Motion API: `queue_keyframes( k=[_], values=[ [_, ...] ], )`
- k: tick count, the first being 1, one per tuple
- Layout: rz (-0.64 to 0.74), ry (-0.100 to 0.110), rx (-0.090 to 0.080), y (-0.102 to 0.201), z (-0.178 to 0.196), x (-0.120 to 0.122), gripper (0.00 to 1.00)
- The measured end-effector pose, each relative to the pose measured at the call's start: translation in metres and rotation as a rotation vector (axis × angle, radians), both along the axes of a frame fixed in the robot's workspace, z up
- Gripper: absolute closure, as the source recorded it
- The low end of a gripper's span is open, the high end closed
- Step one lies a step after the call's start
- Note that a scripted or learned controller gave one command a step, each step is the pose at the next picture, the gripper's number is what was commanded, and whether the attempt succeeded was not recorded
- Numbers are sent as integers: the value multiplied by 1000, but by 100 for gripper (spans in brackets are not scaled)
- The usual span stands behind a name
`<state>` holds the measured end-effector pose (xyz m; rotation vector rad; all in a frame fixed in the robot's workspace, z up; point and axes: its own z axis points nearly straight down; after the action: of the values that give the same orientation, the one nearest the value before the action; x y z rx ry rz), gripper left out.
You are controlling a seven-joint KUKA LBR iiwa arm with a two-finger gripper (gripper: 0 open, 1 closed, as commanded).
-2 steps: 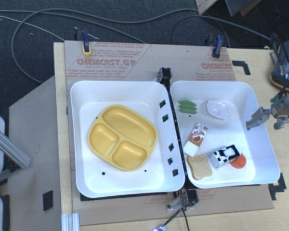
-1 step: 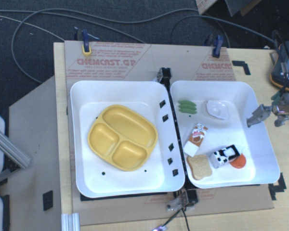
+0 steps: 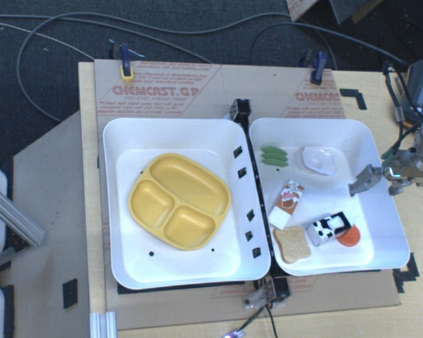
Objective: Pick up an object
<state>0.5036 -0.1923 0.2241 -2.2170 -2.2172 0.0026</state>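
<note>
The right bin (image 3: 381, 220) holds several small things. A green piece (image 3: 273, 155) lies at its back left, with a pale whitish lid-like object (image 3: 319, 160) beside it. A red, brown and white packet (image 3: 290, 196) lies near the middle, and a white cube (image 3: 279, 217) touches its near end. A toast slice (image 3: 292, 243), a black-and-white cow toy (image 3: 329, 228) and an orange-red piece (image 3: 350, 237) sit along the front. My gripper (image 3: 366, 180) hangs over the bin's right side, apart from all of them, with nothing seen in it.
A yellow three-compartment plate (image 3: 180, 201) lies in the left bin (image 3: 120, 189). A black divider (image 3: 248, 182) runs between the bins. Blue clamps (image 3: 126, 58) (image 3: 318, 65) hold the cardboard at the back. Cables cross the dark floor behind.
</note>
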Motion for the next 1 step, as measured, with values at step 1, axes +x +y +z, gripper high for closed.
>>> queue_keyframes(
  k=[1],
  values=[
    [0,1,0,4,-43,0,0]
  ],
)
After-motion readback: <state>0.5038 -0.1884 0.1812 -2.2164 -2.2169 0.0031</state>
